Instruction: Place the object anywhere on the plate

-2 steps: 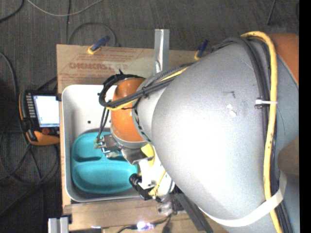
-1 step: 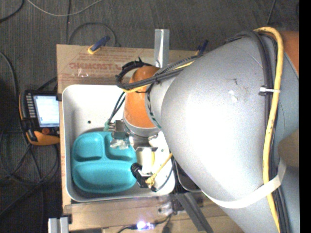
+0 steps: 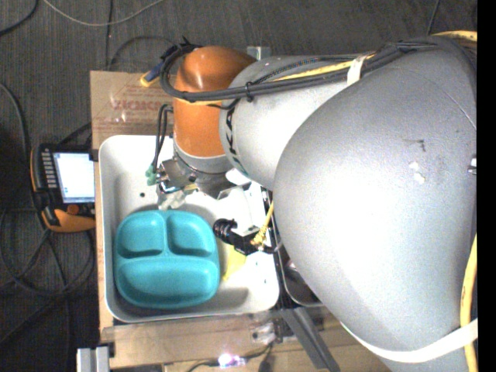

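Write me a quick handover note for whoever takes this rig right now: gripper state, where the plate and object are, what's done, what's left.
Gripper: it sits low over the left bin, just above the far edge of the plate; the wrist hides what it may carry.
Plate: teal, divided into compartments, lying flat in the near half of the left bin. Its compartments look bare.
Object: a small yellow piece lies on the bin floor at the plate's right edge, partly hidden by a black fitting; whether it is the task's object is unclear.
Done: nothing rests on the plate yet.
Left: confirm what the gripper holds, then get the object onto the plate.
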You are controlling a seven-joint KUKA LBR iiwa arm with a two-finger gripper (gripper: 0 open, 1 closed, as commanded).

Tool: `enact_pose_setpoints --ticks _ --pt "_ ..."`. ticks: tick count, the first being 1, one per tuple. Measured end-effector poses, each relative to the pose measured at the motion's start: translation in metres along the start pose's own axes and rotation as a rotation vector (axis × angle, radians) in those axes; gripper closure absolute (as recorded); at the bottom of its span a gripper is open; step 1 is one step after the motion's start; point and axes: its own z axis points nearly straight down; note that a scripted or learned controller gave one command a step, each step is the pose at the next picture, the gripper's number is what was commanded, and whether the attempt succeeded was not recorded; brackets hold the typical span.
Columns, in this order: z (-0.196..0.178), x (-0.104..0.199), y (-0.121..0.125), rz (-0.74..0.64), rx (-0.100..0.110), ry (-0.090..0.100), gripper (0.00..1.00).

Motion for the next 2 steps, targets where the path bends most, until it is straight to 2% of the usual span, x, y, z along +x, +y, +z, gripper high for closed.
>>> enact_pose_setpoints --ticks 1,2 --pt "0.005 0.01 -0.034 0.184 0.003 0.003 1.0" --pt "0.067 0.034 -0.057 0.103 -0.031 0.009 1.0"
